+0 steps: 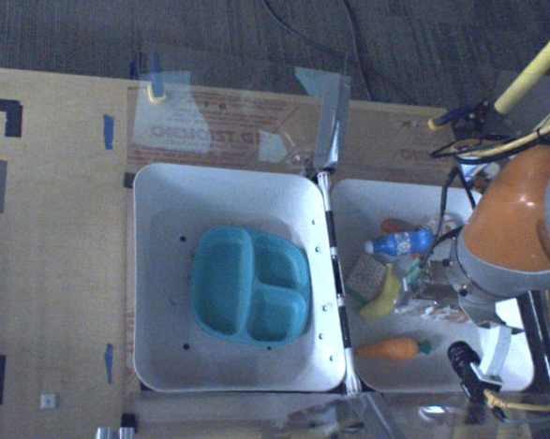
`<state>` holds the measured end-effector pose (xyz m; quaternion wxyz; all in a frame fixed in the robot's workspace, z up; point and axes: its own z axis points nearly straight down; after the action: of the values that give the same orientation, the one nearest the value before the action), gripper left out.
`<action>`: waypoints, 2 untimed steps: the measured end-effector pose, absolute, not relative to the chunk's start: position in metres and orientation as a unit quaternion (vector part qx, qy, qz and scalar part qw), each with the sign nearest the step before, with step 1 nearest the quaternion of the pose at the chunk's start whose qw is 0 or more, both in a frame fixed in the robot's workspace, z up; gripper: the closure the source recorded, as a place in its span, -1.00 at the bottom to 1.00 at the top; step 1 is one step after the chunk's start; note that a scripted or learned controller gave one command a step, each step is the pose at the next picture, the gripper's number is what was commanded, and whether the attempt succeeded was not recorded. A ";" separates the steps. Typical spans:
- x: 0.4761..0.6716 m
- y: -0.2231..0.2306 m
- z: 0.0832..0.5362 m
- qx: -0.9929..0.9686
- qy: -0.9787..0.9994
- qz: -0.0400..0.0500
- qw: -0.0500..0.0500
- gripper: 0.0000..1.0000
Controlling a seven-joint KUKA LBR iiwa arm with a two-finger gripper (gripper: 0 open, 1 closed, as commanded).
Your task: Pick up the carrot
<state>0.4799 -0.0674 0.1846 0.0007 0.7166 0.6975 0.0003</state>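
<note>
Pale wooden bench top (48, 245) carries two smooth, shallow white bins; the left bin (163, 206) holds a glossy teal divided tray (250, 284), and right of that tray, across the shared rim, the right bin (360, 206) holds clutter. The carrot (390, 349), a small tapered orange piece with a green tip, lies along that bin's near wall, apart from the gripper (431, 295), whose jaw state I cannot tell. Likely risks: the rounded carrot rolling, or the arm snagging the banana (383, 299) or bottle (400, 243).
</note>
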 end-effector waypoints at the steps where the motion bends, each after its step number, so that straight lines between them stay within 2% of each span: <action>1: 0.479 -0.025 0.185 0.644 0.765 0.000 0.000 1.00; 2: 0.492 -0.051 0.184 0.841 0.540 -0.001 0.000 1.00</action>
<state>0.4918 -0.0505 0.1844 -0.0003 0.8414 0.5404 -0.0006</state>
